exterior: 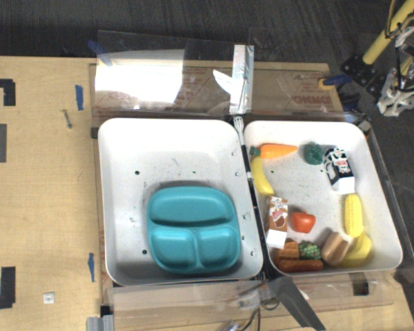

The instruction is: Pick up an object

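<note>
Sitting side by side on the bench point(41, 185), two shallow white bins hold the items. Left bin point(117, 157): one teal divided tray point(192, 228), resting toward the near edge, three compartments visible.

Right bin point(372, 185): a scatter of toy food. Along the far side, an orange carrot point(279, 151) lies just beside a dark green lump point(314, 153), possibly broccoli, too blurred to be sure. A small black-and-white carton point(340, 168) sits next to that. A yellow banana point(261, 176) lies against the left wall of this bin. A yellow corn cob point(353, 214) lies near the right wall. Centre: a small brown-and-white box point(278, 214) touching or nearly touching a red tomato-like piece point(303, 221). Near edge: a white block point(276, 238), a brown-and-green cluster point(298, 254), and a tan bread-like piece point(335, 247) overlapping another yellow item point(361, 248).

State of the hand: cannot tell from this frame. Clear plastic sheeting point(165, 81) lies behind the bins.
</note>
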